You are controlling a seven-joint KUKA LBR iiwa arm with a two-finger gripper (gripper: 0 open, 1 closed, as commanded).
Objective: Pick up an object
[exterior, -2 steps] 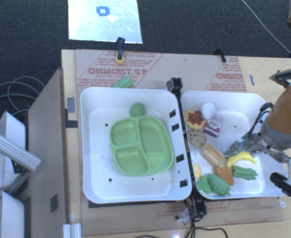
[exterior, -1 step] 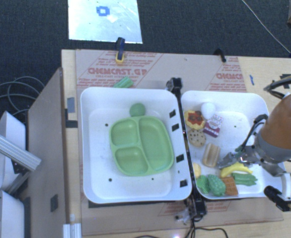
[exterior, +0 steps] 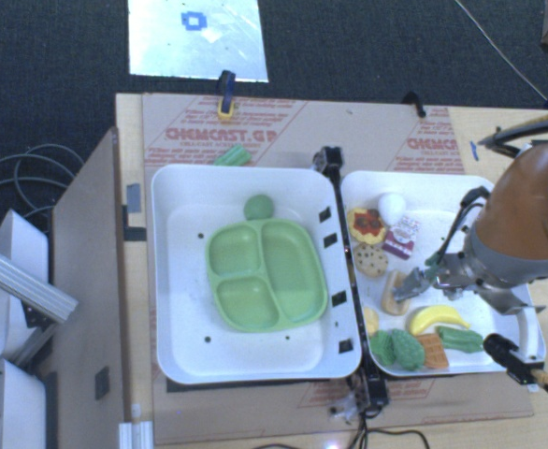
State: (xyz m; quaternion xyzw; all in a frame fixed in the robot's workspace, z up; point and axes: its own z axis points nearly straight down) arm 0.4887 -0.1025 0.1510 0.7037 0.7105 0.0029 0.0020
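The right bin (exterior: 461, 195) holds several toy foods: a white egg (exterior: 391, 204), a pizza slice (exterior: 366, 224), a red and white packet (exterior: 402, 238), a cookie (exterior: 371, 262), a yellow banana (exterior: 438, 318), a green leafy piece (exterior: 396, 349), an orange cracker (exterior: 432, 349) and a green pod (exterior: 461, 338). My gripper (exterior: 407, 287) hangs low over the bin's middle, reaching in from the right. It sits right over a tan piece (exterior: 393, 299), between the cookie and the banana. I see nothing lifted in it.
The left bin (exterior: 176, 251) bears a green three-compartment plate (exterior: 265, 274) and a green ball (exterior: 259, 207) behind it. A black divider (exterior: 341, 251) with clips runs between the bins. The orange-banded arm (exterior: 531, 218) covers the right bin's right side.
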